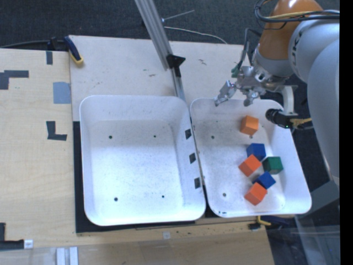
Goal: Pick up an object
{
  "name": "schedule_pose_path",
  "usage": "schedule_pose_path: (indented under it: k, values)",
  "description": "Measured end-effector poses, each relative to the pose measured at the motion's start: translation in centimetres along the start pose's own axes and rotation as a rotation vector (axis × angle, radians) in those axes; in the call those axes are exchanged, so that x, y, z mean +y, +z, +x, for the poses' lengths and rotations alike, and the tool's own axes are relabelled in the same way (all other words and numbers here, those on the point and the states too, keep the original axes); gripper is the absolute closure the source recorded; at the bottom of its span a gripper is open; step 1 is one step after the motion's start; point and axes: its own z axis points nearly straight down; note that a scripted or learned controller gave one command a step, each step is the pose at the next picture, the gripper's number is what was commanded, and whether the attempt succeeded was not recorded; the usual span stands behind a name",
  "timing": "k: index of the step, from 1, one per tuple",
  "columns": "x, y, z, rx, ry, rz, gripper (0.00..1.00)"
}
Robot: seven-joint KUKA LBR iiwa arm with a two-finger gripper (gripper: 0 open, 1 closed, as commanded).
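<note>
My gripper (236, 97) hangs over the far edge of the right bin (220, 148), fingers spread open with nothing between them. An orange block (249, 125) lies a little below and to the right of it. Nearer the front of the same bin sits a cluster: a blue block (256, 150), an orange block (250, 165), a green block (272, 164), a small blue block (267, 179) and another orange block (256, 193).
The left bin (138, 159) stands beside the right one. A slanted metal rail (157, 32) crosses the bench behind the bins. A blue and yellow clamp (73, 49) lies at the bench's far left. The arm's body (309, 48) looms over the right side.
</note>
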Motion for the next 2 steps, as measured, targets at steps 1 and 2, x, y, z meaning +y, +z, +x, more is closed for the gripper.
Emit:
schedule_pose_path:
  k: [1, 2]
  values:
    - [-2.2, -0.2, -5.5, -0.001, 0.006, 0.000, 0.00]
    - [-2.6, 7.5, -7.6, -0.002, 0.000, -0.010, 0.00]
